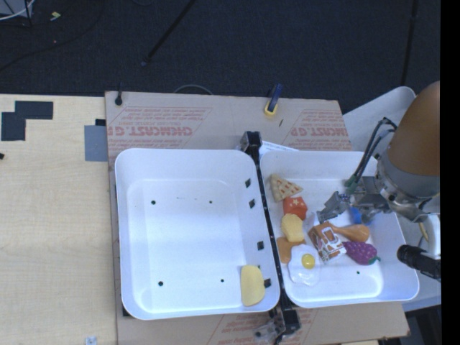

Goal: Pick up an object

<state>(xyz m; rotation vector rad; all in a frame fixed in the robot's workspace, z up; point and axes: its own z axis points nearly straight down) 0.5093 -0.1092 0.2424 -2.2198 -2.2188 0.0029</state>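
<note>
We see the pale wooden bench (pixel 50 228) across the left, and on it a brown cardboard sheet (pixel 180 124) with red print that lies under both bins. The left bin (pixel 187 221) is the larger white shape, and near its front right corner lies a yellow piece (pixel 251 284), close to the wall it shares with its neighbour. The right bin (pixel 345 284) sits just beside it, the two rims touching along the middle.

The arm (pixel 420 142) comes in from the right, its orange band high above the right bin's far edge. Its gripper (pixel 336 207) hangs low over the middle of the right bin. We cannot tell whether the claw is apart or together, and we see nothing held in it.

The things to pick lie in the right bin, mostly crowded toward its left and middle. A brown and white packet (pixel 328 241) lies just below the gripper, touching a tan drumstick (pixel 353 231) on its right. A white fried egg (pixel 305 266) with a yellow yolk sits at the front, beside the packet. A yellow block (pixel 292 228) lies near the shared wall, with an orange piece (pixel 283 249) just below it. A waffle wedge (pixel 285 187) sits at the back, and a red toy (pixel 295 207) lies between it and the block. Purple grapes (pixel 361 251) lie right of the packet. A small blue thing (pixel 355 215) shows just beside the gripper
</note>
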